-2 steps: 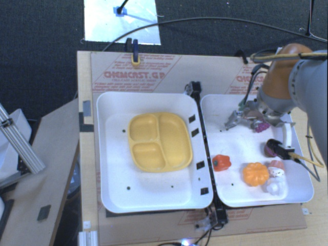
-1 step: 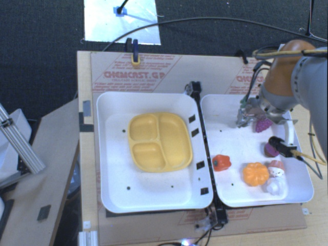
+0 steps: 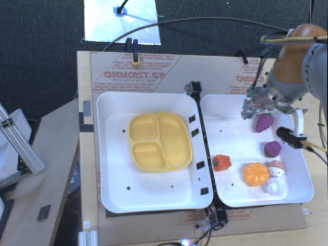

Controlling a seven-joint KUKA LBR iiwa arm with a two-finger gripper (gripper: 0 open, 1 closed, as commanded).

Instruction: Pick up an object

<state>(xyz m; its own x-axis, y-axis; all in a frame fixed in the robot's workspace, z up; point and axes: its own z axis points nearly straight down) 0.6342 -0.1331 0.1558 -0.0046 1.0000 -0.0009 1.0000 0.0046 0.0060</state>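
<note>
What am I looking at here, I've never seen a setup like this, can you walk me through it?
This is one picture, taken by a fixed camera above a bench, looking down at a slant. The grey machine with an orange band at the right is a robot arm; at its end is a two-finger gripper meant to pick things up.

On the bench sit two shallow white bins side by side. The left bin holds a yellow plastic plate with three compartments. The right bin holds small toys: a purple bunch of grapes just beside the gripper, a smaller purple piece, a red-orange pepper-like piece, an orange pumpkin and a small white figure.

I cannot tell whether the gripper has closed on anything.
</note>
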